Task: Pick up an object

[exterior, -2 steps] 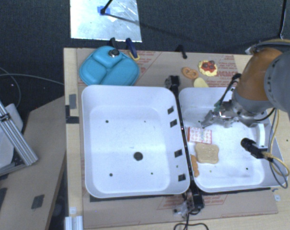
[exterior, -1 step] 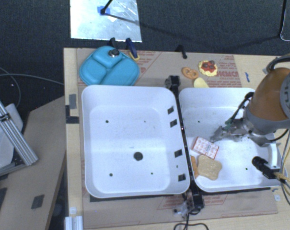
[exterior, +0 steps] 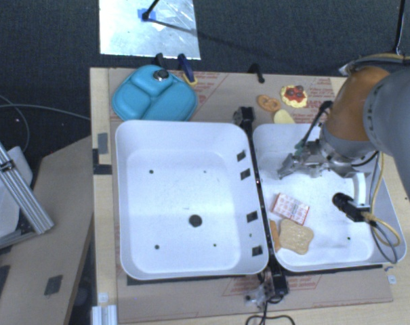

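The gripper (exterior: 287, 170) is hanging over the right bin (exterior: 367, 252), near its middle. It is too blurry to tell how its fingers are standing. A red and white packet (exterior: 291, 209) is lying in that bin, nearer than the gripper. A piece of toy toast (exterior: 295, 237) is lying just beside the packet.

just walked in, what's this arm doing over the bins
A grey KUKA arm reaches in from the right over the right-hand white bin, its gripper low near the bin's upper middle. Nothing shows between its fingers. A small red-and-white packet and a toast-like piece lie near the bin's left wall, apart from the gripper. The left bin holds a small dark object.
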Available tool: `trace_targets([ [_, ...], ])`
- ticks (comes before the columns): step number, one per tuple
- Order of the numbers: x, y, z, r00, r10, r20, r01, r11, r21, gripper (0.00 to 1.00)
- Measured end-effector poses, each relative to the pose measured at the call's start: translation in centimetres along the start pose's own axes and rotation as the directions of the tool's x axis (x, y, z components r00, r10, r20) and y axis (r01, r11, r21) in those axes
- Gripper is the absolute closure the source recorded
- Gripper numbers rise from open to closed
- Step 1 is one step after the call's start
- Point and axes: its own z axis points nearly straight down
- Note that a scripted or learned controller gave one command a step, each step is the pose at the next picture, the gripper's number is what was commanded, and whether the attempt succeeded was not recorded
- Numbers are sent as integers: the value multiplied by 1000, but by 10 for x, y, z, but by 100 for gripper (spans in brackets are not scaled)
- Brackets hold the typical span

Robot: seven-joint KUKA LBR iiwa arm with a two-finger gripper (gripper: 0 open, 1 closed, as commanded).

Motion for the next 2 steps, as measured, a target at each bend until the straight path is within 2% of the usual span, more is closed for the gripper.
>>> trace_targets([
  [1, 30, 60, 2, 1000, 0, -2, 0, 1000, 2, 0],
  [2, 97, 30, -126, 1000, -2, -5, 2, 1000, 1, 0],
])
